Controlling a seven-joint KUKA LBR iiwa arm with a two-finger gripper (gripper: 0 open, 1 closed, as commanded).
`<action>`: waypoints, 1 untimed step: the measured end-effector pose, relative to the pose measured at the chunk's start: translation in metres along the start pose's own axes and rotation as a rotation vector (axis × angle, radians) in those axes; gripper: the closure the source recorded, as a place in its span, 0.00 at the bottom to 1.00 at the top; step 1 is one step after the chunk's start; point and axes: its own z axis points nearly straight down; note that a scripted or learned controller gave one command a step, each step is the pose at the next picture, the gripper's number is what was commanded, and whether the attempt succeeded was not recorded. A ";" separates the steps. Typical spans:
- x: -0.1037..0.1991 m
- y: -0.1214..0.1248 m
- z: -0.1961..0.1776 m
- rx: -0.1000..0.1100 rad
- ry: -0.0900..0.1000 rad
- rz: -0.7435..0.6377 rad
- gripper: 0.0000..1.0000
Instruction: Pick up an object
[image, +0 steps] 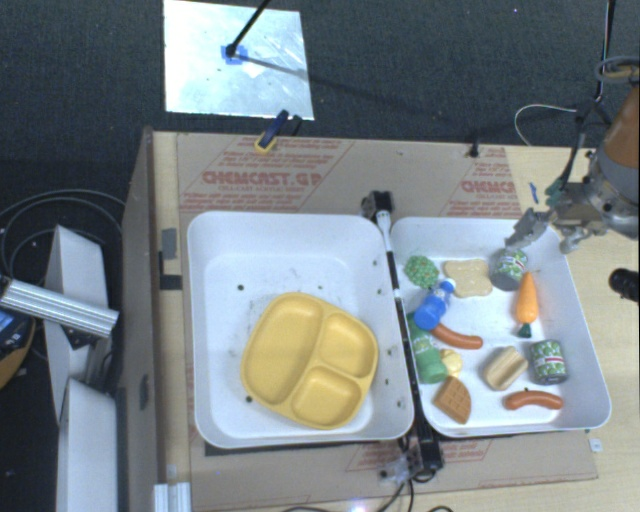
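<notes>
A bench seen from above at a slant holds two shallow white bins side by side. The left bin contains a yellow divided plate with three compartments, lying toward the bin's lower middle. The right bin holds a scatter of toy food. Nearest the divider sit a green broccoli piece, a blue bottle and a green bottle, with a brown waffle below them. Further right lie a pale flat cracker, an orange-red sausage, a bread roll and a second sausage. Toward the far side are a small green-labelled can, an orange carrot just below it, and another green can. The gripper hangs over the bin's upper right corner, its fingers spread apart with nothing between them, just above and right of the small green-labelled can.
</notes>
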 end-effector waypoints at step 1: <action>0.049 -0.021 0.176 0.000 0.000 0.000 0.00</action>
